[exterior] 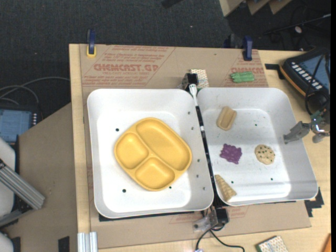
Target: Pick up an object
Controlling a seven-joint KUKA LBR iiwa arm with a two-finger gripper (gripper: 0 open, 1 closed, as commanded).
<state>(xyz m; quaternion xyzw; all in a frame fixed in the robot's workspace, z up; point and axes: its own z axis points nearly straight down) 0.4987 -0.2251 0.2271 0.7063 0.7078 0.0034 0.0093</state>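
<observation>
Yellow tray alone, left bin.

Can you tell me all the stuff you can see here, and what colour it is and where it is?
divided plate: one, yellow, in the left bin
bread piece: one, tan, upper part of the right bin
grape bunch: one, purple, middle of the right bin
cookie: one, tan with dark chips, right of the grape bunch
waffle cone: one, tan, right bin's near left corner
green toy: one, green, on the bench beyond the right bin
gripper: one, grey, at the right bin's right rim
</observation>
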